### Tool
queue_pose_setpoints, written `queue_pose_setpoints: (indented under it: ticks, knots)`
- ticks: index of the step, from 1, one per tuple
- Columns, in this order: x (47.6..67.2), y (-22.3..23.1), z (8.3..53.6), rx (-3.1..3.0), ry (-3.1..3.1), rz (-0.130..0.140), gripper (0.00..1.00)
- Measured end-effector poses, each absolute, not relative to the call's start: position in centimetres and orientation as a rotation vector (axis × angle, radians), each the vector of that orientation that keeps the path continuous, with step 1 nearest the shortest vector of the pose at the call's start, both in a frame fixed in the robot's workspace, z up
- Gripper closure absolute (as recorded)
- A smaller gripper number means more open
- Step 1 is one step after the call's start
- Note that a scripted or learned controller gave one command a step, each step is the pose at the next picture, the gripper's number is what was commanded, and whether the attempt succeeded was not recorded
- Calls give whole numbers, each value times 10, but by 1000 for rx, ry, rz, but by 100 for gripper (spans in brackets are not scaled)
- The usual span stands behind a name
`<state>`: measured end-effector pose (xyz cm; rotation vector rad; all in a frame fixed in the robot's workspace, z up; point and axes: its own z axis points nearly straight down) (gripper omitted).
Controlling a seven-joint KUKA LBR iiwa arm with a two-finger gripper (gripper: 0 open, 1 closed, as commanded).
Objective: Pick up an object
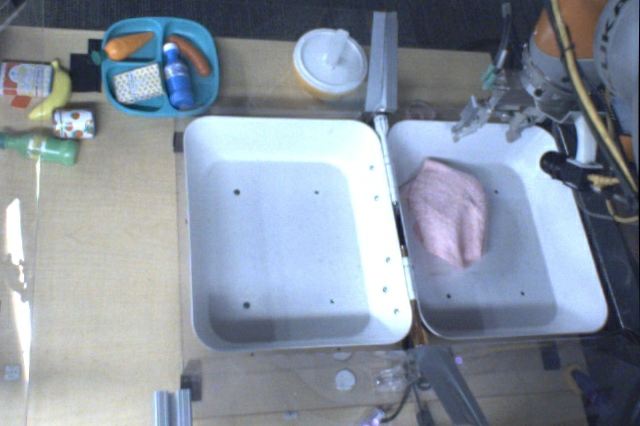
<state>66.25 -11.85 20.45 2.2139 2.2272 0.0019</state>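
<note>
Camera view puts the pink cloth [449, 211] before you, crumpled in the left half of the right bin [560, 314], beside the left bin [290, 334]. Farther back, your pincer [494, 117] hangs splayed and released over that bin's far rim, grasping nothing. On the worktop [90, 264] beyond, labels on the small can [73, 123] and carton [25, 79] are too blurred to read.

A single camera hangs fixed above the bench [100, 244], looking down at a slant from fairly high. It takes in both white bins: the left bin [285, 139], the right bin [560, 314].
</note>
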Motion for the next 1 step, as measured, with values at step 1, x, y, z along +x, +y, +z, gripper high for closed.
queue_pose_setpoints:
  ticks: [1]
  knots:
    - [651, -117, 96, 2161, 2274, 6, 0]
